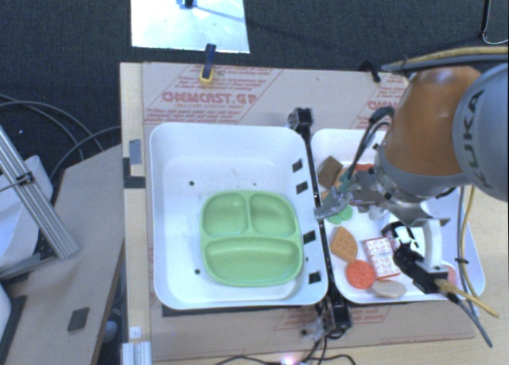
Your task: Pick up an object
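My gripper (337, 201) hangs low over the left part of the right bin (474, 269), under the arm's orange band. A flat green piece (342, 215) lies directly beneath it, partly covered. A brown piece (329, 170) lies just behind the gripper. In front of it are an orange waffle-like piece (344, 244), a red and white box (380, 254), a red disc (360, 274) and a beige oval (389, 289). Nothing shows as lifted off the bin floor.
The left bin (183, 157) holds a green divided plate (251, 238) near its front right. A black divider rail (312, 196) runs between the two bins, close to the gripper's left. The arm covers the back right of the right bin.
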`<state>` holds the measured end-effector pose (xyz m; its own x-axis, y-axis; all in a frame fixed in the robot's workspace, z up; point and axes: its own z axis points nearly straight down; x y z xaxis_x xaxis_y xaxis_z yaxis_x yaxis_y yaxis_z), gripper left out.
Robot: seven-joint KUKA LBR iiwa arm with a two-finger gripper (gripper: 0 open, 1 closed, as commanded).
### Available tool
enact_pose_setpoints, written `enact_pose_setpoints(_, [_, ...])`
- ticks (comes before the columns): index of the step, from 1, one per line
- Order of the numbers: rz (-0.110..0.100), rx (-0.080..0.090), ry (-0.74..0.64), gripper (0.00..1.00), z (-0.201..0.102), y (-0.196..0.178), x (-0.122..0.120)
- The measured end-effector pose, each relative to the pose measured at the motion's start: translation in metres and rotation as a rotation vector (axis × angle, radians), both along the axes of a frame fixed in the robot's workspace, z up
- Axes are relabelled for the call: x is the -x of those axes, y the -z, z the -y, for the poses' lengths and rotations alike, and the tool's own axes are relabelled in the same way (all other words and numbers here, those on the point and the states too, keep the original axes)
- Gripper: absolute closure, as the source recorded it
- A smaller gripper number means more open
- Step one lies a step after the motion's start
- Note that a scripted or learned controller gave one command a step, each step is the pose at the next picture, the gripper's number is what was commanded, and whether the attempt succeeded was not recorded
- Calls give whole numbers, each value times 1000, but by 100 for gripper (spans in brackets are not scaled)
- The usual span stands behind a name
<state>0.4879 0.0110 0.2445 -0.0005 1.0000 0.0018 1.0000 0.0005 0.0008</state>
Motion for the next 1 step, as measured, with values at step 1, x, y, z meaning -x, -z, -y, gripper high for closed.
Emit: enact_pose_setpoints(1, [3,1,-4,100,0,-9,-3])
